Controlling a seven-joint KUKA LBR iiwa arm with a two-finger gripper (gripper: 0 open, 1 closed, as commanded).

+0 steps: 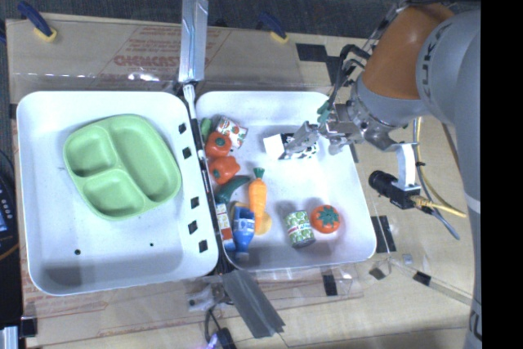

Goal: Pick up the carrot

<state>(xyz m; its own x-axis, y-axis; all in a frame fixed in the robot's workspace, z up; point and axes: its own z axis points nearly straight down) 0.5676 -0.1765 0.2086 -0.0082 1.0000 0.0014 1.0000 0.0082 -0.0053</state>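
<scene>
Progress on the pick looks slight: the small orange carrot with a green top (257, 194) lies untouched in the lower middle of the right-hand shallow white bin (353, 176), among other toy foods near the divider. The pincer (304, 140) hangs up and to the right of it, well apart; whether it is apart or together I cannot tell, so approach, grasp and lift all remain.

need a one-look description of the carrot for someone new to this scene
Look in the right bin, toward its left side beside the divider. The carrot lies there just above the yellow and blue items. It is the slim orange taper with a green top, unlike the rounder orange-red vegetables up and left of it.
</scene>
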